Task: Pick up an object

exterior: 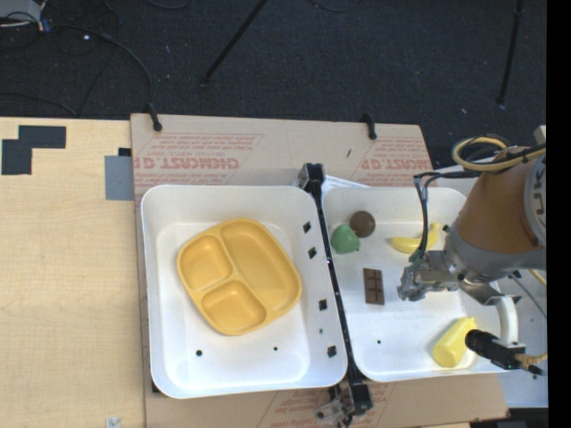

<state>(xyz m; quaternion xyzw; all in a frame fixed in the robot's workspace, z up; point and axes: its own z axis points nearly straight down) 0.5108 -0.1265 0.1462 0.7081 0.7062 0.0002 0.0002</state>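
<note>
Chocolate bar [374, 285] is lying flat in the right bin [393, 364], just beside the gripper [412, 285], whose finger state I cannot tell; risk is sliding off such a low, flat target, nudging it aside.

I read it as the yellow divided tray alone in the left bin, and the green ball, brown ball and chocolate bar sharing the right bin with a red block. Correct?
Not quite: the camera view shows no red block. The block in the right bin is yellow, near its lower right corner. The rest holds: yellow divided tray in the left bin; green ball, brown ball and chocolate bar on the right.
</note>
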